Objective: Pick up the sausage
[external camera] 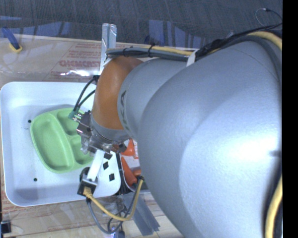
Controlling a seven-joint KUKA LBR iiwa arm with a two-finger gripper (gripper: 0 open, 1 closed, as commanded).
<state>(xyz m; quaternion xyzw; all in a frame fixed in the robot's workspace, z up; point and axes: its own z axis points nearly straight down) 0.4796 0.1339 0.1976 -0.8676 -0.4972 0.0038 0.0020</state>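
The grey arm with its orange band [109, 98] reaches in from the right and covers most of the view. Its gripper [88, 142] hangs over the right edge of a green divided plate [52, 140] in the left white bin [15, 133]. An orange-red thing [130, 149] peeks out beside the wrist, and another reddish piece [131, 176] shows just below it. Whether either of them is the sausage I cannot tell, since the arm hides most of both.
The green plate lies in the middle of the left bin with bare white floor around its left and front sides. A brown printed board [49, 58] lies behind the bin. The arm hides the right bin.
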